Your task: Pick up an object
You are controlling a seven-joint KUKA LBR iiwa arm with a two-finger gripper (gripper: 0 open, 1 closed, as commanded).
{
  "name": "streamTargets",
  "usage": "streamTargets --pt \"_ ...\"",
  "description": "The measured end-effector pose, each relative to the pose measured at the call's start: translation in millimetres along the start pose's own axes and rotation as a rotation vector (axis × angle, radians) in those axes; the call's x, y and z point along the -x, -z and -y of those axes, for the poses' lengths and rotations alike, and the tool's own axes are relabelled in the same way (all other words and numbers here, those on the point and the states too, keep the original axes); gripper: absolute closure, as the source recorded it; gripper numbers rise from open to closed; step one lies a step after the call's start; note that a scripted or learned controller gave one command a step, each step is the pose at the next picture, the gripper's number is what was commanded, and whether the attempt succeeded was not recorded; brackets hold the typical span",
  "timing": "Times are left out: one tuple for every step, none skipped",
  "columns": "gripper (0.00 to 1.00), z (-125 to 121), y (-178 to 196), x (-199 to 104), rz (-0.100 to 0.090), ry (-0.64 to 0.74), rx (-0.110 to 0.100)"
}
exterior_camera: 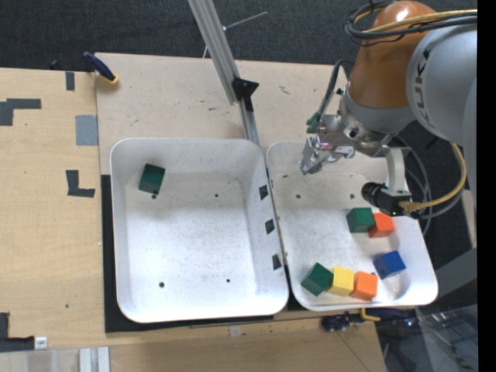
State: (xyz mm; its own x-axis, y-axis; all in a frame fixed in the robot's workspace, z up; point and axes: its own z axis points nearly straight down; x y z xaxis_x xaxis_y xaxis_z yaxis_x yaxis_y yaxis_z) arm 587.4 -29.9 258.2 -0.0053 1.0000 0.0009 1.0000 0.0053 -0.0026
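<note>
My gripper [312,163] hangs over the far left part of the right bin [310,223], with nothing seen between its fingers. Below it in that bin lie a green block [359,220] touching an orange block [381,224], a blue block [389,263], and a row along the near edge: dark green block [316,278], yellow block [342,280], orange block [365,285]. A lone dark green block [152,178] rests in the far left corner of the left bin [194,246]. All blocks lie apart from the gripper.
A metal pole [221,49] slants down to the wall between the bins. A black cable connector [382,196] and cables hang beside the right bin's far right. A blue and yellow clamp [101,67] lies on the bench at far left.
</note>
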Motion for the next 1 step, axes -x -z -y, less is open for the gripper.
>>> streamTargets --pt "1.0 -9.4 -6.1 -62.6 0.0 0.002 0.001"
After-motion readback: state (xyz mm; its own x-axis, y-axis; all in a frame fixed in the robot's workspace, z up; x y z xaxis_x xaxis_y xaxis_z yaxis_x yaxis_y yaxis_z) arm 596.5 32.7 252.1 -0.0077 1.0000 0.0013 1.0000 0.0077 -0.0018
